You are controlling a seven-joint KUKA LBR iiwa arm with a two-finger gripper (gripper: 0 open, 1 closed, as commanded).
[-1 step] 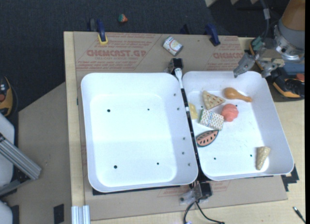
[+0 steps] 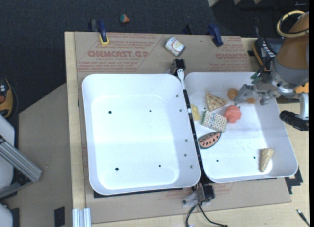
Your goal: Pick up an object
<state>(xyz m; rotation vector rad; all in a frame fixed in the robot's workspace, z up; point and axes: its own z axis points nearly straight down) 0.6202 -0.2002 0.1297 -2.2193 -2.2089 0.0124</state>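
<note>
The right bin (image 2: 279, 137) holds several small objects: a tan wedge (image 2: 214, 100), an orange piece (image 2: 232, 94), a pink-red ball (image 2: 233, 114), a speckled block (image 2: 214, 121), a watermelon slice (image 2: 209, 140), a yellow bit (image 2: 195, 112) by the left wall and a beige cone (image 2: 266, 159) near the front right. My gripper (image 2: 254, 96) hangs over the bin's back right part, just right of the orange piece and above the ball. Its two grey fingers stand apart, open, with nothing between them. The grey arm with its orange band (image 2: 294, 49) rises behind it.
The left bin (image 2: 98, 88) lies beside the right one, their walls meeting along a dark seam (image 2: 189, 118). A small white box (image 2: 174, 46) and blue clamps (image 2: 103, 30) (image 2: 214, 34) sit on the board behind the bins. A black fitting (image 2: 294, 119) juts in at the right.
</note>
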